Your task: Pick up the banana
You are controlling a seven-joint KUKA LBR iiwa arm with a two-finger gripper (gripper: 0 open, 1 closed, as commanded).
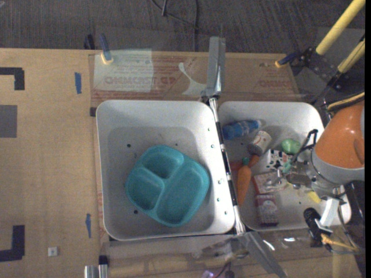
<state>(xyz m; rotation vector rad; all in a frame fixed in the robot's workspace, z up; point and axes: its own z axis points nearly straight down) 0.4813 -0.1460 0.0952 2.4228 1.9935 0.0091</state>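
In the right bin point(313, 112), a small yellow piece that looks like part of the banana point(313, 197) shows near the right wall, just below the arm's grey wrist. The rest of it is hidden by the arm. The arm with its orange band point(346, 136) reaches in from the right. Its gripper point(285, 174) hangs low over the middle of the right bin, left of the yellow piece. It is above a red box point(266, 182) and beside a black-and-white item point(276, 158). I see nothing held in it.
The right bin also holds a blue bottle point(240, 128), a small cup point(261, 139), a green item point(291, 146), an orange carrot point(244, 179) and a second red box point(267, 209). A teal divided plate point(168, 184) lies in the left bin point(116, 120).
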